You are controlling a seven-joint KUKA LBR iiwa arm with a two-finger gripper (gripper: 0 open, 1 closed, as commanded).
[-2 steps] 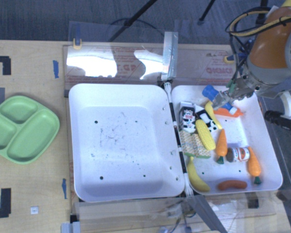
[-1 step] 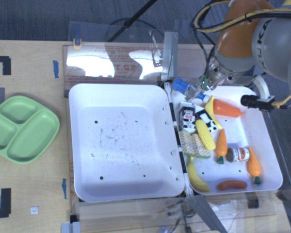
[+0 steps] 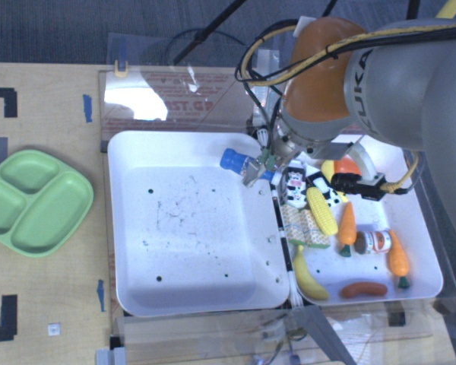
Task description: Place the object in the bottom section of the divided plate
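Nearest the camera, a yellow plastic banana (image 3: 309, 278) lies at the near left corner of the right white bin (image 3: 425, 276), with a red toy sausage (image 3: 362, 289) just to its right along the near wall. Farther in sit two orange plastic carrots (image 3: 346, 227) (image 3: 397, 258), a small red-and-white can (image 3: 375, 242), a yellow corn cob (image 3: 321, 211) and a tan waffle-like square (image 3: 303, 226). The left white bin (image 3: 190, 219) shows a scuffed floor. Above the divide between the bins the grey arm with its orange band (image 3: 319, 74) reaches down; its claw (image 3: 260, 167) hangs over the far right corner of the left bin, clenched on a small blue plastic object (image 3: 233, 160) that sticks out to its left. Well apart, on the left of the wooden worktop (image 3: 53, 287), rests the light green divided plate (image 3: 35, 202).
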